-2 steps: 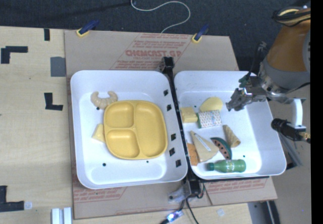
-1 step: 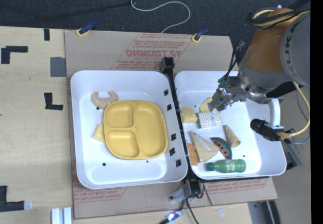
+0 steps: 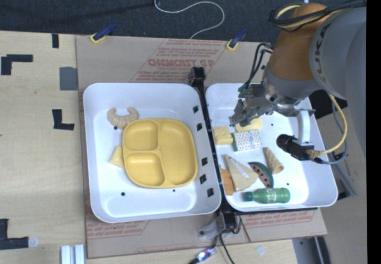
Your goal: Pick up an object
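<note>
My gripper [image 3: 242,116] hangs low over the upper left part of the right bin [image 3: 318,182], on the grey arm with the orange band. Just below it lie a pale yellow block [image 3: 222,135], a small yellow piece [image 3: 256,124] and a white speckled block [image 3: 248,139]. Further toward the front of that bin are a tan cone [image 3: 274,160], a watermelon slice [image 3: 261,173], a beige wedge [image 3: 239,172], an orange strip [image 3: 227,181] and a green bottle [image 3: 268,196] on its side. Nothing shows in the gripper's grasp.
The left bin [image 3: 98,191] holds a yellow divided plate [image 3: 159,152], a tan croissant-shaped piece [image 3: 122,116] and a yellow wedge [image 3: 115,156] partly under the plate. A black ridge [image 3: 204,123] divides the bins. A black fitting [image 3: 293,145] with cables juts from the arm over the right bin.
</note>
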Tool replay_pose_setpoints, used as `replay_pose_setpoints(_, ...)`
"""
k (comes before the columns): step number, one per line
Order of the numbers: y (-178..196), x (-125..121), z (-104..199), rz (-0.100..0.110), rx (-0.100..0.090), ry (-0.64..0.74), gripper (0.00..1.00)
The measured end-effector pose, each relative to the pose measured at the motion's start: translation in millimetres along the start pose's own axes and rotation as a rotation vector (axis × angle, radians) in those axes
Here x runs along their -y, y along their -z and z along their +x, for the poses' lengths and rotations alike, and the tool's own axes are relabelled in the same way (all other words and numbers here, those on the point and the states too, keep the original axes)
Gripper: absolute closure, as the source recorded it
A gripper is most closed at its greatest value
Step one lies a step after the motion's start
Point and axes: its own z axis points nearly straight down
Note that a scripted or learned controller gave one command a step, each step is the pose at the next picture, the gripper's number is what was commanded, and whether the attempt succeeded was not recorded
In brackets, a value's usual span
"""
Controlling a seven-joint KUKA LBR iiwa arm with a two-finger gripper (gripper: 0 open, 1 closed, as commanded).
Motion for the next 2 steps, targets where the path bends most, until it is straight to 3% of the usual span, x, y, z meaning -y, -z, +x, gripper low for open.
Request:
replay_pose_setpoints(1, 2, 5, 2, 0.001, 0.001, -0.004, 1.0)
replay_pose_setpoints(2, 3, -5, 2, 0.0, 0.001, -0.003, 1.0)
